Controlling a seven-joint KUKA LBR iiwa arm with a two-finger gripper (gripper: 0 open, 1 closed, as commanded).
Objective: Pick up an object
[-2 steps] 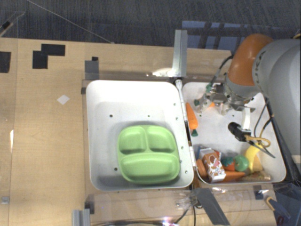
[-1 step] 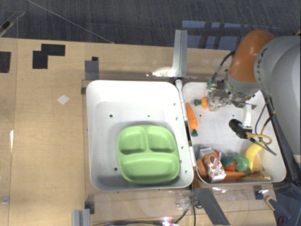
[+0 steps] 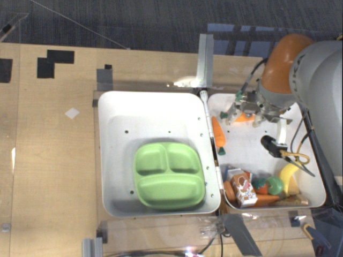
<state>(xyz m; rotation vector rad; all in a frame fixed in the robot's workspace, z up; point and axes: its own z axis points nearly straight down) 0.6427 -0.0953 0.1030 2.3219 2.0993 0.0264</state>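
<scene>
In the right bin (image 3: 321, 194) we saw the gripper (image 3: 244, 111) low over something orange (image 3: 245, 119), carrot (image 3: 218, 133) lying lengthwise just left; couldn't tell its state.

Left bin (image 3: 112, 143): shallow, white, holding a green divided plate (image 3: 169, 174) (three compartments) toward its near side.
Desk (image 3: 48, 170): light wood, with black square marks (image 3: 53, 62) near its far left.
Metal post (image 3: 206, 60): upright behind the bins, at their shared edge.
</scene>
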